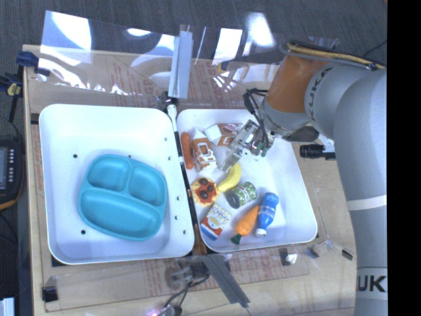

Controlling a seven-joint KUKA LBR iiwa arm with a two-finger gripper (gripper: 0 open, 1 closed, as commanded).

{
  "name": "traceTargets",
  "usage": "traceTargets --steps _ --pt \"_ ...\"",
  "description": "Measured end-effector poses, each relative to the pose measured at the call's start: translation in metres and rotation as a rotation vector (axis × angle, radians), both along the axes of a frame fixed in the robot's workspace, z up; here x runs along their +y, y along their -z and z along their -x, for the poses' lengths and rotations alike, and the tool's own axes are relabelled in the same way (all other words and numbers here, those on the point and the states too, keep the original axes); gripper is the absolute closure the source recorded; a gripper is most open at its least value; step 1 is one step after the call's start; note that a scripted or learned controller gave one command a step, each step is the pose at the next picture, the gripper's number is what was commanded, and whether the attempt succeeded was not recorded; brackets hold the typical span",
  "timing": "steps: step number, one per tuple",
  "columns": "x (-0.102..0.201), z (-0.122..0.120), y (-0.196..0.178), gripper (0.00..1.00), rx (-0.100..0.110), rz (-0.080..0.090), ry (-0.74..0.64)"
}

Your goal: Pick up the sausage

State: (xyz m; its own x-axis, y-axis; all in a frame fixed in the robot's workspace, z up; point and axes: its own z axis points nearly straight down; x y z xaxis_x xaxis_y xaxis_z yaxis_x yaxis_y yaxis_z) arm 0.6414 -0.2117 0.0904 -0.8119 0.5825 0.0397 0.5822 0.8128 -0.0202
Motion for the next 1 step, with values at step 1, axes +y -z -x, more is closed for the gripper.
traceTargets --steps 1 --pt "0.0007 -0.0052 -0.0116 1.00 -0.026 0.007 -0.004"
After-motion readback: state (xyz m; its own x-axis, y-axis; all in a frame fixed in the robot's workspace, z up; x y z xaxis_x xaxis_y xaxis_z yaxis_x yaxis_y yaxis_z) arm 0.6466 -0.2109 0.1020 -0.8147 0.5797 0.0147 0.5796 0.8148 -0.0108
